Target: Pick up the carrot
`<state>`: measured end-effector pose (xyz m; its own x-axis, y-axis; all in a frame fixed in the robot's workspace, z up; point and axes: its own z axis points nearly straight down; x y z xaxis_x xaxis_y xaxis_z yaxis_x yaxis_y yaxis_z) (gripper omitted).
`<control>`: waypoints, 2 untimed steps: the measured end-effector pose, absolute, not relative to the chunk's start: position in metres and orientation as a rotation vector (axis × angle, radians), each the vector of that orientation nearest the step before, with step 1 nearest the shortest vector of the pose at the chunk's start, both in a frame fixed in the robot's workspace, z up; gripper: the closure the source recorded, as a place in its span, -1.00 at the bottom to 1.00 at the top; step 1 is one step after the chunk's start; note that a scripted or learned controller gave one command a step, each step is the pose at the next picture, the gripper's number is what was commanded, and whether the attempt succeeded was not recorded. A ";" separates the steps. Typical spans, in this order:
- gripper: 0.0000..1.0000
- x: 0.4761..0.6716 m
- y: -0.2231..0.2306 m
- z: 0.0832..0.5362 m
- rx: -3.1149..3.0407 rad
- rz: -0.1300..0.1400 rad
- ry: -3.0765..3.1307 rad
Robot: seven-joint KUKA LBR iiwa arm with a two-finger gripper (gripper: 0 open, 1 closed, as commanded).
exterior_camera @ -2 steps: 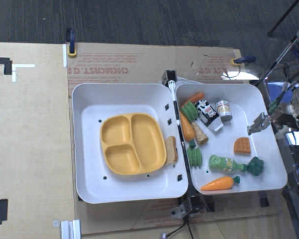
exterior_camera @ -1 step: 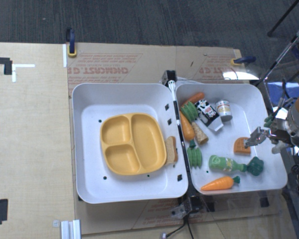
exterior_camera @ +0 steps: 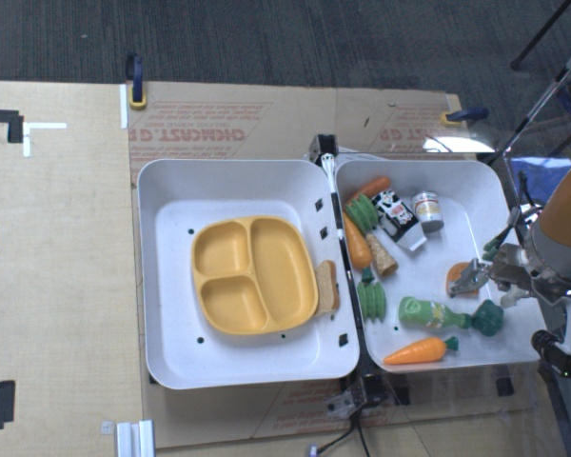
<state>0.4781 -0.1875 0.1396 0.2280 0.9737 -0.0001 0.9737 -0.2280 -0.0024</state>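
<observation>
The orange plastic carrot with a green top (exterior_camera: 418, 351) lies at the right white bin's (exterior_camera: 476, 190) six o'clock. The metal two-finger hand (exterior_camera: 478, 276) hovers at three o'clock, released and grasping nothing.

Robotics lab or test cell, not a home. Bench topped with cardboard sheets (exterior_camera: 219, 127) held by blue and yellow clamps (exterior_camera: 134, 80), black brackets (exterior_camera: 8, 122) at the left edge, two white bins (exterior_camera: 157, 284), toy food, dark carpet floor (exterior_camera: 266, 27), cables (exterior_camera: 338, 436) below.

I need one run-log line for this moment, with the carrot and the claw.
claw: over right bin, nothing seen between fingers | carrot: lying at bin's near edge, apart from claw
</observation>
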 end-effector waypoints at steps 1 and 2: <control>-1.00 0.480 -0.169 0.136 -2.404 0.000 -2.021; -1.00 0.480 -0.132 0.108 -2.281 -0.002 -2.163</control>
